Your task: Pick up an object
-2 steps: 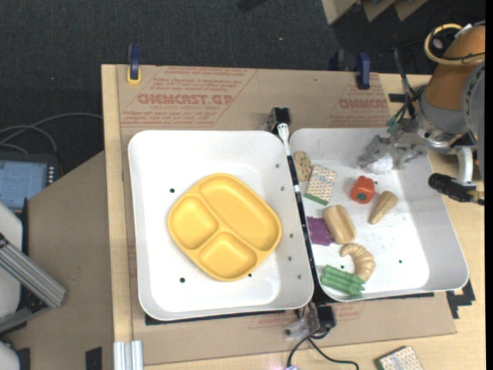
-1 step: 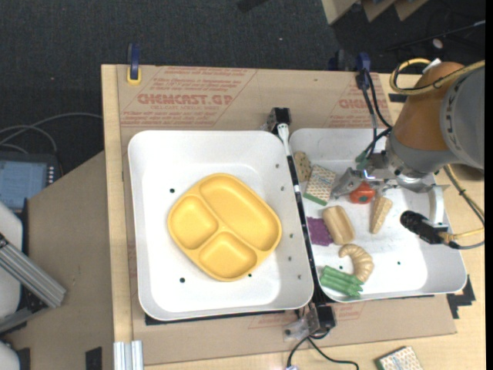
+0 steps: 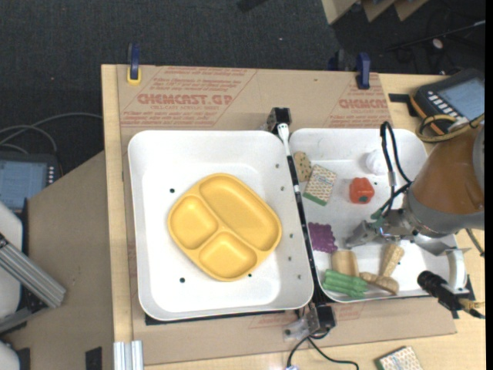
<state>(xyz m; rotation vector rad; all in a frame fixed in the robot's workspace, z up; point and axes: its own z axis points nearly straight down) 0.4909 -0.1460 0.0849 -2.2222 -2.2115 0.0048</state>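
Dark carpet is surrounding the cardboard-topped surface (image 3: 192, 99), and I am looking down on two white bins side by side. A yellow divided plate (image 3: 223, 226) is lying alone in the left bin (image 3: 146, 168). Everything pickable is sitting in the right bin (image 3: 339, 139): a red block (image 3: 360, 190) toward the upper middle, a speckled tan card (image 3: 320, 184) beside it, a purple piece (image 3: 322, 238) against the left wall, and a green toy (image 3: 344, 284) lying along the bottom edge, touching some tan pieces (image 3: 384, 272).

I am reading this as the approach step. My tool (image 3: 368, 234) is hanging low over the middle of the right bin, just above the tan pieces, with the grey and orange arm (image 3: 451, 187) coming in from the right of the frame. Its fingers are looking spread, pinching nothing that I can make out.

Next I am needing a straight descent onto one piece, probably a tan one, since they are crowding together there and a slanted closing could just push them aside.
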